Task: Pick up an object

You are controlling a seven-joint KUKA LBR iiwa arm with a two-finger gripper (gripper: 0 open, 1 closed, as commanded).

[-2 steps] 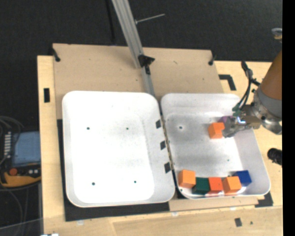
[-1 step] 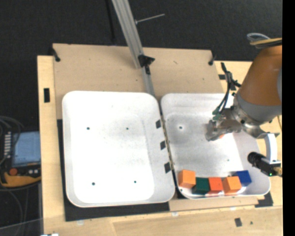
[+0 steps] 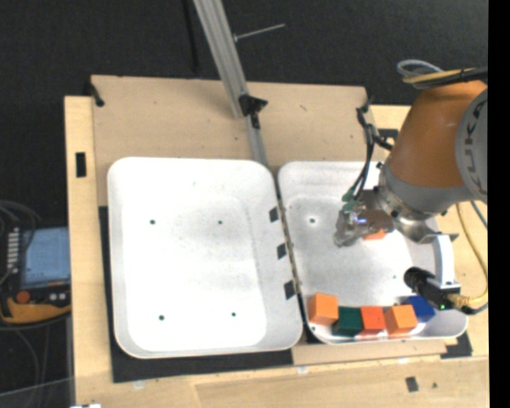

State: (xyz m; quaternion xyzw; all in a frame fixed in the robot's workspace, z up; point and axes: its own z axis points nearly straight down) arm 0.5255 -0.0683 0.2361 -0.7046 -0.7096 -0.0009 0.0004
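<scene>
Jaws (image 3: 350,226) down inside the right bin (image 3: 323,185), metallic and blurred, pointing toward its left half; how far open, impossible to tell, and nothing clearly seen between them. Just right of jaws, a small orange-red piece (image 3: 375,235) partly hidden under the wrist, touching or merely beside, cannot tell.

Well below jaws, along the bin's near wall, a row of small blocks with flat faces and square edges: an orange cube (image 3: 325,307) at the left end, then a dark green block (image 3: 349,320), an orange-red block (image 3: 372,317), another orange block (image 3: 401,317), and a blue block (image 3: 422,308) at the right end, packed side by side and touching.

Right bin shallow, white, matte, rounded corners, lightly smudged grey floor. Far left of jaws, the left bin (image 3: 136,194), same white shallow shape, dotted with a few small dark marks. Both resting on a pale wooden table (image 3: 153,100), smooth and flat. Behind jaws, a grey metal bar (image 3: 225,49) slanting up across the table edge.
</scene>
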